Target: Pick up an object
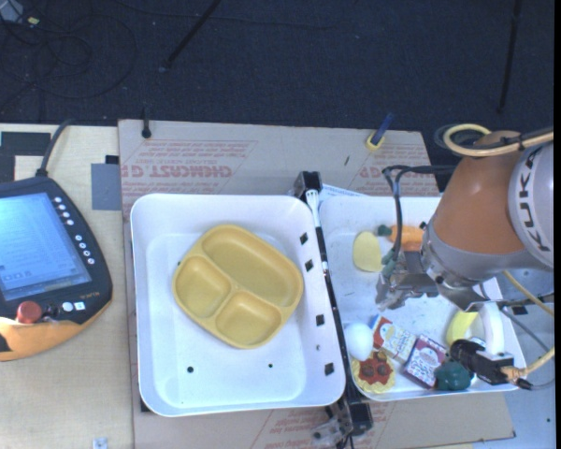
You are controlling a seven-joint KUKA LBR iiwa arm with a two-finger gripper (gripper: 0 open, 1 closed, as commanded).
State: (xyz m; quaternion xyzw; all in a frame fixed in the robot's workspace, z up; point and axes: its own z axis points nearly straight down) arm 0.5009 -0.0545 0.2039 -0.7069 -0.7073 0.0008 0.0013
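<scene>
My gripper (391,293) hangs low over the middle of the right bin (341,279), under the grey and orange arm (486,213). Just to its upper left lies a pale yellow piece (366,251), with an orange piece (408,236) beside it. Below the gripper sit a red carton (397,339), a white egg (358,338), a small pizza toy (374,372) and a pink box (425,361). I see nothing lifted off the bin floor. The arm hides the bin's right half.
The left bin (159,344) holds a yellow divided plate (237,283). A green piece (452,377), a yellow piece (461,325) and a black part (477,358) crowd the right bin's lower right corner. A teach pendant (37,260) lies left of the bins.
</scene>
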